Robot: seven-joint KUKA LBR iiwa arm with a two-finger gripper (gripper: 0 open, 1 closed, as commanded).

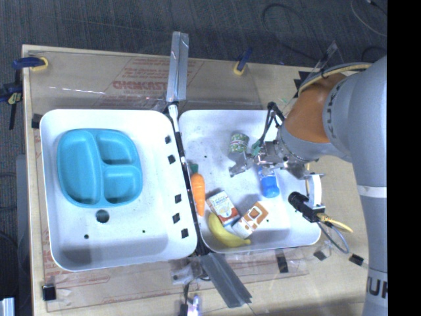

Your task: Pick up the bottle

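A blue divided tray [100, 166] lies in the left bin [52, 242]. In the right bin [217, 127], a carrot [198, 193], banana [227, 234] and two cartons [222, 206] lie along its left and near sides. The blue bottle [270, 186] sits directly under the claw [266, 162]; whether the claw is open or closed cannot be told.

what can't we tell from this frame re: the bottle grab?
- Pincer: finger state, too small and blurred in the camera view.
- Bottle: its upper end, hidden under the wrist; contact unclear.
- Cartons: labels too small to read.
- Crumpled green item: what it is, blurred.
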